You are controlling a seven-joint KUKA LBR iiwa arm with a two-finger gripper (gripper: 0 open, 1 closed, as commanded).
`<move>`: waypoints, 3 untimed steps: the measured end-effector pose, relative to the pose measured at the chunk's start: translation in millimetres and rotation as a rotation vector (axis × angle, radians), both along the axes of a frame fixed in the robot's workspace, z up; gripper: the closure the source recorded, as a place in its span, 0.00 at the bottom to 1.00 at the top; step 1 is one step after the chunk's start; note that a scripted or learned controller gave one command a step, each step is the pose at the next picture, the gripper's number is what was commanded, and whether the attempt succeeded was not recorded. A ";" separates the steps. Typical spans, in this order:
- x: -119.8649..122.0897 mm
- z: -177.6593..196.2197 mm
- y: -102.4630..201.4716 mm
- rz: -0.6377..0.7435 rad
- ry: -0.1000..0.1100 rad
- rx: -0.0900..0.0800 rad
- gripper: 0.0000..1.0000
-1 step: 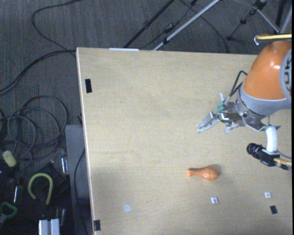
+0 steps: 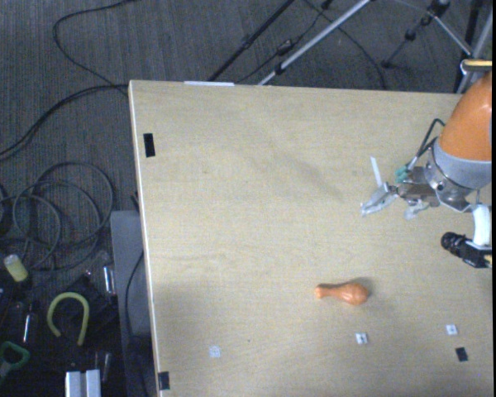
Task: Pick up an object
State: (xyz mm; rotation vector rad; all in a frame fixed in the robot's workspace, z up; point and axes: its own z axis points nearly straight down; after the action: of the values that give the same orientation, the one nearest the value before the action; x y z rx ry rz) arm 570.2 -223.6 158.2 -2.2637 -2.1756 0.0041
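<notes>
Small orange pear-shaped object [image 2: 344, 293], smooth, plastic or rubber by the look, lay alone on the pale wooden desk [image 2: 248, 188], lower middle-right of the surface. Fat rounded end pointed right, thin neck pointed left. Lay flat on its side, touching nothing else.

Judged light, easy to lift. Judged likely to roll or skid if nudged from one side, given the rounded body and smooth skin. Hard or squashy: could not tell. Best hold judged to be across the fat bulb, fingers closing on its two long flanks; neck judged too thin and too close to the desk for a sure pinch. Not fragile by appearance.

Grey two-finger end effector [image 2: 392, 200] hung at the right side of the desk, below the orange band of the arm [image 2: 471, 126], well apart from the orange object and up-right of it. Pale fingers [image 2: 374, 206] splayed, pointing left and a bit down, clearly spread and released. Nothing between them, nothing touched that could be made out; height above the desk unclear from this slant.

Pick not yet made. Next move judged to call for travel down-left, alignment over the bulb, then descent.

A few small square markers [image 2: 361, 337] sat near the lower right edge.
</notes>
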 end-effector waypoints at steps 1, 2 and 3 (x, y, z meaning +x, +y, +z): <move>40.4 -75.2 21.6 0.129 -0.001 0.000 0.00; 52.6 -75.1 61.8 0.202 -0.001 0.000 0.00; 56.6 -75.0 93.9 0.421 -0.001 0.001 0.00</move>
State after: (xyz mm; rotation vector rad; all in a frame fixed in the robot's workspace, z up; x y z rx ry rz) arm 626.8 -129.7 83.2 -1.7599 -2.6006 0.0019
